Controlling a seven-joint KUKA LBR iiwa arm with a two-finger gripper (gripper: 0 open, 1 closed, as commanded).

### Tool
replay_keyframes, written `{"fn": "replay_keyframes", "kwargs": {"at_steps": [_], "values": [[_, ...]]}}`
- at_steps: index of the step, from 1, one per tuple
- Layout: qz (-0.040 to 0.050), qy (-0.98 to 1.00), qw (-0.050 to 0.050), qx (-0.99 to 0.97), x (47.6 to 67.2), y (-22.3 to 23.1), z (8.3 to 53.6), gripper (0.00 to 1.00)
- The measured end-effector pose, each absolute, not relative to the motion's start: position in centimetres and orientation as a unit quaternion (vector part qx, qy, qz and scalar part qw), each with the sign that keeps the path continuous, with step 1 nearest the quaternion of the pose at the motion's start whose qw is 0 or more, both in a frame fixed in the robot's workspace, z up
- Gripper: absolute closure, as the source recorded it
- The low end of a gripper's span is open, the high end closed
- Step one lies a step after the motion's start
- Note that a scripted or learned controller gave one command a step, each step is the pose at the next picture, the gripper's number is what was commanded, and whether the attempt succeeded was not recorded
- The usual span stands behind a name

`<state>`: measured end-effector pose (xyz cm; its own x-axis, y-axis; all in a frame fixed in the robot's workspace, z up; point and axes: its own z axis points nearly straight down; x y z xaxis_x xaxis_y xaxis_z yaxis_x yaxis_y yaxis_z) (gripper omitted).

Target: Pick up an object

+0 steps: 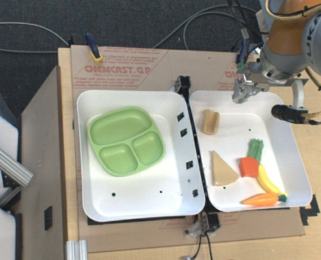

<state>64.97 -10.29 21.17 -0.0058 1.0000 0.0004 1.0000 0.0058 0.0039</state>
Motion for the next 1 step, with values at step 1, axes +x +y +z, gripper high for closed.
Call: {"fn": "replay_keyframes", "kwargs": {"at_steps": [1], "values": [[0.0009,0.71,-0.002,0.704,64.48,-3.86,22.03,1.0]]}}
